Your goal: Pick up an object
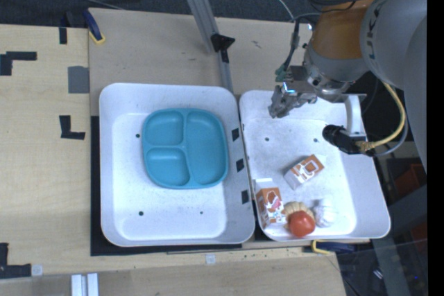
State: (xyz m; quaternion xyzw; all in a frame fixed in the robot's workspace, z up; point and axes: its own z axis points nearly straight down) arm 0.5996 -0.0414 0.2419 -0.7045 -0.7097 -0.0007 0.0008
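Objects are being kept in the right bin (pixel 361 184), gathered toward its near end: a small carton (pixel 304 170) lying tilted near the middle, a second carton (pixel 270 204) against the left wall, a tomato (pixel 300 224) just beside that one, a tan lump (pixel 294 208) touching the tomato from behind, and a pale crumpled thing (pixel 323 213) on the tomato's right (too blurred to be named). That clustering is leaving the bin's far half bare, and it is over that bare stretch that the gripper (pixel 284 105) is being held, close to the far left corner and well apart from every object. Nothing is being gripped; whether the jaws are wide or narrow cannot be told, since they are being seen as one dark mass. The left bin (pixel 111 149) is being occupied by a blue divided plate (pixel 185 148), lying flat and probably not meant for picking. The arm (pixel 347 17) is being reached in from the far right, its wrist pointed downward, a posture judged to suit a straight descent. The tilted carton is being judged the easiest target, standing free of its neighbours, whereas the tomato is being crowded on three sides. The pick is judged not yet begun.
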